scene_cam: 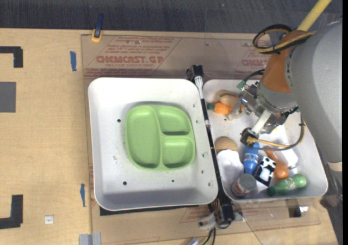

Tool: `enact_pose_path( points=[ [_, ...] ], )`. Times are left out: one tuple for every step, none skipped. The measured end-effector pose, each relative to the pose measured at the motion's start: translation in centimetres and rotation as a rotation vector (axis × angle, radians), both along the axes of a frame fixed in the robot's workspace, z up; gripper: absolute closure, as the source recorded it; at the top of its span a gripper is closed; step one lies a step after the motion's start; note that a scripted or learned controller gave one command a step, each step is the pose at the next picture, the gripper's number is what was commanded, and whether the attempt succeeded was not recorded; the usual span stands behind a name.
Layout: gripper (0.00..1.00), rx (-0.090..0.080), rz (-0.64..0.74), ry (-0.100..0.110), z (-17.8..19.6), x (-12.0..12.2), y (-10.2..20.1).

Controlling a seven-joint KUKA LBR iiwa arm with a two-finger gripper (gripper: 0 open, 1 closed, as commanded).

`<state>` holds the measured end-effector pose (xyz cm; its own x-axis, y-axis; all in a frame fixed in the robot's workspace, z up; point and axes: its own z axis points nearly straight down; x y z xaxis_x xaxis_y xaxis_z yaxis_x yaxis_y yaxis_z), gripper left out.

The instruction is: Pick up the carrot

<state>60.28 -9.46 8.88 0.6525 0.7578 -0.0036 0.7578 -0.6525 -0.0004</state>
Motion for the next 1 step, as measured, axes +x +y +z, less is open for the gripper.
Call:
enact_pose_path(
  points=[
    [0.00, 0.006, -0.182, -0.007, 9.89, 1.60, 8.41]
  ],
)
